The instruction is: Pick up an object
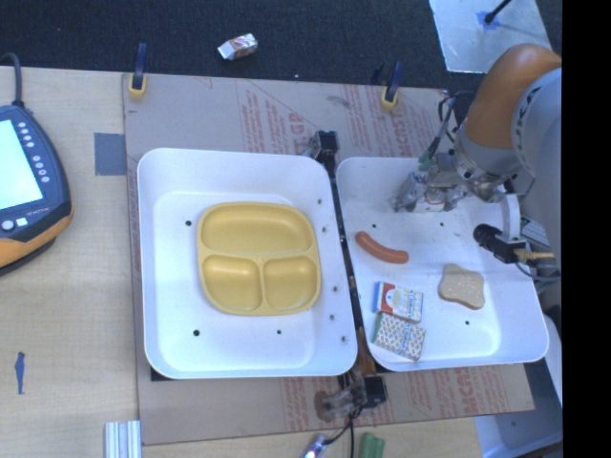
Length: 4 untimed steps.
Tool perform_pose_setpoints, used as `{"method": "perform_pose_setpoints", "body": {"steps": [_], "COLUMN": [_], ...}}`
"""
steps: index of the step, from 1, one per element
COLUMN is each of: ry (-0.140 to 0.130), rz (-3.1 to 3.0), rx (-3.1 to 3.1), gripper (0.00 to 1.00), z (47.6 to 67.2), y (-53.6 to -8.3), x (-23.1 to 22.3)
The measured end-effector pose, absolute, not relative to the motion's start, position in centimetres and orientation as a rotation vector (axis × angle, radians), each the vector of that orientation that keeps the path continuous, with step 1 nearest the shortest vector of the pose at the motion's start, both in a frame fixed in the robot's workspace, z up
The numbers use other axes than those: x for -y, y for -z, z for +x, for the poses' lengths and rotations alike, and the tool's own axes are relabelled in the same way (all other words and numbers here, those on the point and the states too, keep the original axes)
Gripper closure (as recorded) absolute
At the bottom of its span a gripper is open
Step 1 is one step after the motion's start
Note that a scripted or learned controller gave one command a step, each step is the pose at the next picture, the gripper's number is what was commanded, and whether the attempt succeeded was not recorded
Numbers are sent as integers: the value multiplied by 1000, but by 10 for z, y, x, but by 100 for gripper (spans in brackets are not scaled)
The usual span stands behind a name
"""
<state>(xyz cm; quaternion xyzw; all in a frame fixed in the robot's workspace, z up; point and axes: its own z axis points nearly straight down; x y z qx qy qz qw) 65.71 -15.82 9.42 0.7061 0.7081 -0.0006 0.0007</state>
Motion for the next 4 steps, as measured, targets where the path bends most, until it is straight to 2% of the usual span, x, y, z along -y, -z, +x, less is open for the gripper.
{"method": "perform_pose_setpoints", "body": {"steps": [1, 2, 3, 4], "ry": [2, 1, 0, 4], "rz": [2215, 2223, 2220, 2218], "rx": [-2226, -2223, -2226, -2229], "gripper": [100, 100, 100, 100], "z": [657, 620, 645, 622], "y": [-105, -153, -169, -192], "x": [159, 157, 102, 54]}}
